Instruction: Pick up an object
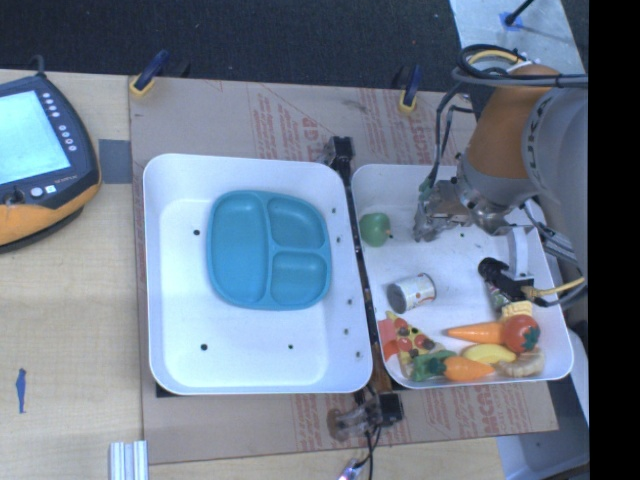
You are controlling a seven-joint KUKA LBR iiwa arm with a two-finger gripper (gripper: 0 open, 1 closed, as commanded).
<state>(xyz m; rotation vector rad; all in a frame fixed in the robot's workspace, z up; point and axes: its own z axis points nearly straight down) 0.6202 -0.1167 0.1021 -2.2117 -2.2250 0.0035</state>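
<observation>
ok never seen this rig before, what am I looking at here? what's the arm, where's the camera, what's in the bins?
One camera looks down at a slant on a bench with two shallow white bins. The grey arm with the orange band reaches in from the right; its end effector hangs over the right bin, near the top. I see nothing held in it. The left bin holds a blue divided plate. The right bin holds a green ball, a small metal can on its side, and a pile of toy food at the bottom, including a carrot and a tomato. A tablet-like controller sits at far left.
</observation>
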